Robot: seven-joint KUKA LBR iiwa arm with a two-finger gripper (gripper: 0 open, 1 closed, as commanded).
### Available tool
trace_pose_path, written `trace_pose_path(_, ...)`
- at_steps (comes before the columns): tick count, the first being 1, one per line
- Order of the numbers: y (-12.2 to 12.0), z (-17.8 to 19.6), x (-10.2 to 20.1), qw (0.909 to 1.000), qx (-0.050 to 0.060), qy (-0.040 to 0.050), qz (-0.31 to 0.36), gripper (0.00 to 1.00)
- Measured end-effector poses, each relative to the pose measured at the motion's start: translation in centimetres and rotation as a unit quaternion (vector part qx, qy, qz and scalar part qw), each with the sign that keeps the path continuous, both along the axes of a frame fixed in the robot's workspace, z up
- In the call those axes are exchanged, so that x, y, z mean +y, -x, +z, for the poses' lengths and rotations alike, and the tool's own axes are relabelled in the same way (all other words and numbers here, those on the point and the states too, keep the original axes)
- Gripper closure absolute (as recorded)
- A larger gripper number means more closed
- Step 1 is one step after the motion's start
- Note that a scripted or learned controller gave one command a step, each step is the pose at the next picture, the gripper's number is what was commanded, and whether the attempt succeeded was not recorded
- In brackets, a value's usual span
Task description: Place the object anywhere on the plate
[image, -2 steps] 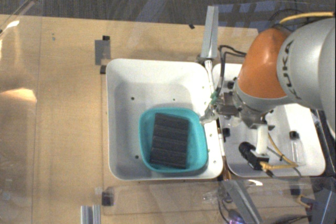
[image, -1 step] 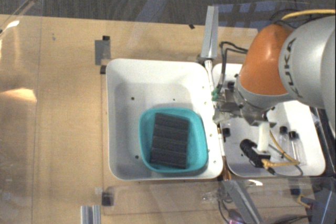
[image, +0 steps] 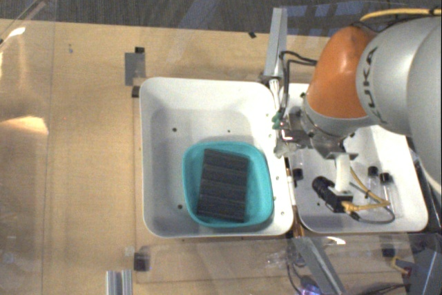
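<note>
We see the dark ribbed block (image: 223, 184) lying flat on the teal plate (image: 190, 169). It sits near the middle of the plate, with teal rim showing all around it. The plate rests in a white bin (image: 159, 121) on the desk (image: 76, 148).

The arm (image: 387, 79) hangs off to the right of the plate in the view, near the wall between the two bins. Its gripper (image: 314, 141) is tucked under the wrist, so we cannot tell if it is open or closed, and nothing shows in its hold.

We think the job looks done. To finish well, the arm should stay high and go slowly. It should keep away from the plate so that nothing bumps the block off.
</note>
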State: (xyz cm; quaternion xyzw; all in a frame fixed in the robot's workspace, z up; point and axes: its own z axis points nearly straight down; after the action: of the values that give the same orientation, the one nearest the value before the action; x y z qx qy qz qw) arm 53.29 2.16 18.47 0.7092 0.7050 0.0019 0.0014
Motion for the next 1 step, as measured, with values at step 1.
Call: trace_pose_path(1,3.15,-0.03,4.00,0.9972,0.001,0.0000,0.074,1.00)
